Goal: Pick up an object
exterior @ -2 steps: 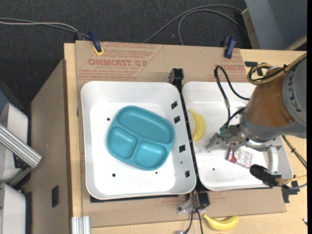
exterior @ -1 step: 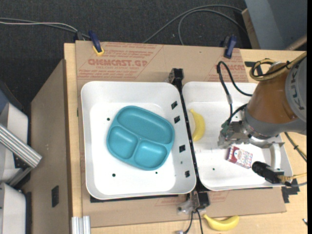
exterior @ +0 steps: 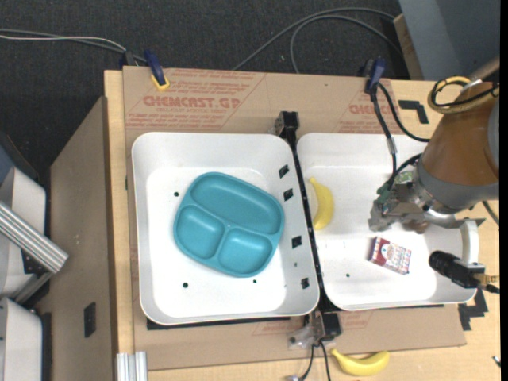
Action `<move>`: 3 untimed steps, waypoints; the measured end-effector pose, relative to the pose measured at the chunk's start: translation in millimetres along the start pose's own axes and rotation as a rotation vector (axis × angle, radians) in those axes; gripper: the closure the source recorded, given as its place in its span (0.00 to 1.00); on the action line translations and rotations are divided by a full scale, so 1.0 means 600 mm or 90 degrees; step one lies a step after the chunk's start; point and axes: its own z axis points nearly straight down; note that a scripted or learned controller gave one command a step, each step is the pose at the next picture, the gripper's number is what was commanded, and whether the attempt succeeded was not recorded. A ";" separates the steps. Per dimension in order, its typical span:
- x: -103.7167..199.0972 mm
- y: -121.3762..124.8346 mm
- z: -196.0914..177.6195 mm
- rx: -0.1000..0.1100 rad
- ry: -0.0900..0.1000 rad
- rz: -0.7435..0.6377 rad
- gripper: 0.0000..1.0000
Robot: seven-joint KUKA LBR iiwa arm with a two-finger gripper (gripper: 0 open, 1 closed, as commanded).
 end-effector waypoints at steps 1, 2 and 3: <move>-0.003 0.018 -0.082 -0.001 0.000 -0.001 1.00; -0.002 0.021 -0.172 -0.001 0.000 -0.002 1.00; 0.087 0.040 -0.154 0.004 0.002 -0.004 1.00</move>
